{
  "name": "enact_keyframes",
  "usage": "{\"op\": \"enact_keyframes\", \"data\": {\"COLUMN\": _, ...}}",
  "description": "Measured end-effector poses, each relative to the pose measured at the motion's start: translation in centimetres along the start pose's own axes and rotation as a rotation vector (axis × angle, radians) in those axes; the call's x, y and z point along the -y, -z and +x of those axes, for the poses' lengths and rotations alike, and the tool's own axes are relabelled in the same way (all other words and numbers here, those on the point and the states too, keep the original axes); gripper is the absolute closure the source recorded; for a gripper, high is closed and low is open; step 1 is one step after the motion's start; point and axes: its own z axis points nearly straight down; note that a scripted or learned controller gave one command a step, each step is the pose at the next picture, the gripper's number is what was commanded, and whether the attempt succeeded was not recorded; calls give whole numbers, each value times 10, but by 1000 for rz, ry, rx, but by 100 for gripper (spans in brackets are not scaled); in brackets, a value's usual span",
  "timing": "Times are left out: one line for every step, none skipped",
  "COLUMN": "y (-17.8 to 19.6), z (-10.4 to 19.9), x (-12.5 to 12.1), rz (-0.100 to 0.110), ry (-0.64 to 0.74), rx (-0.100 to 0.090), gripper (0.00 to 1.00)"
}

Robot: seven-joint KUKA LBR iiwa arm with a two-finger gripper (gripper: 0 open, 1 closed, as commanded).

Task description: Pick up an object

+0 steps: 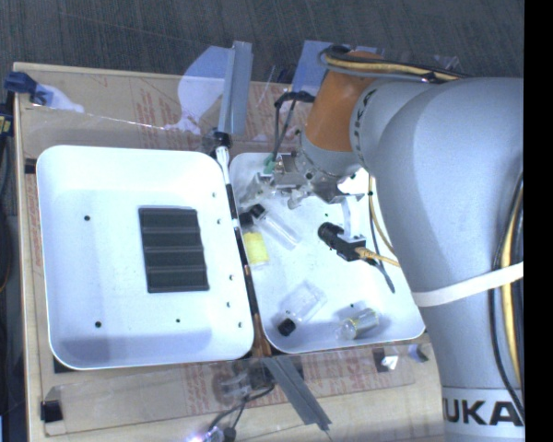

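We see a pale wooden bench (111, 109) under bright, even light; beyond its far edge and past its left side lies dark grey carpeted floor (120, 12).

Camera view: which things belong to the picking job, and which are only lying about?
Likely job: gripper over the right bin; close to it, yellow piece, small black piece, clear tube.
Lying about: black ribbed block in the left bin; clear packet and silvery cylinder at the right bin's near end.
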Motion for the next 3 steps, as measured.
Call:
{"op": "enact_keyframes", "data": {"y": 11, "z": 1, "x": -1, "rz": 0, "ry": 4, "rx": -1, "gripper": 100}}
{"op": "enact_keyframes", "data": {"y": 11, "z": 1, "x": -1, "rz": 1, "ry": 4, "rx": -1, "gripper": 0}}
{"op": "enact_keyframes", "data": {"y": 5, "z": 17, "x": -4, "rz": 1, "ry": 20, "rx": 14, "gripper": 0}}
